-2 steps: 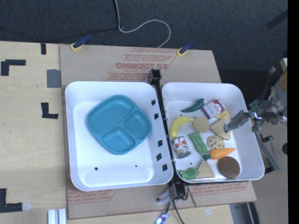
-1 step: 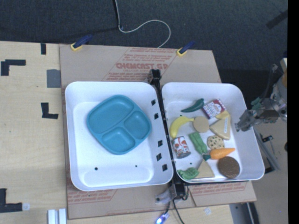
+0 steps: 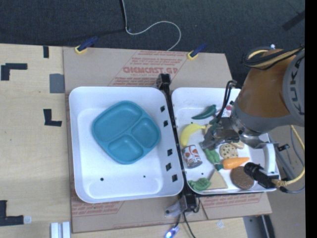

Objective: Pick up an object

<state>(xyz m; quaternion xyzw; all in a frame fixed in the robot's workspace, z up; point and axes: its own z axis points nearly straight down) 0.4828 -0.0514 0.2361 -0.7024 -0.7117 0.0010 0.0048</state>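
Two white bins: left bin (image 3: 79,133), frame centre-left, holds a blue divided tray (image 3: 126,131); right bin (image 3: 188,98) holds toy foods. Banana (image 3: 190,132), likely target, lies diagonally, tip toward upper right. Gripper (image 3: 214,137) just beside it, descending stage; aperture cannot be told. Next: close squarely across banana.

Smooth matt blue plastic tray (image 3: 127,131) in glossy white plastic bin (image 3: 79,148), far left of claw (image 3: 216,135); underneath, matt brown cardboard (image 3: 148,68).
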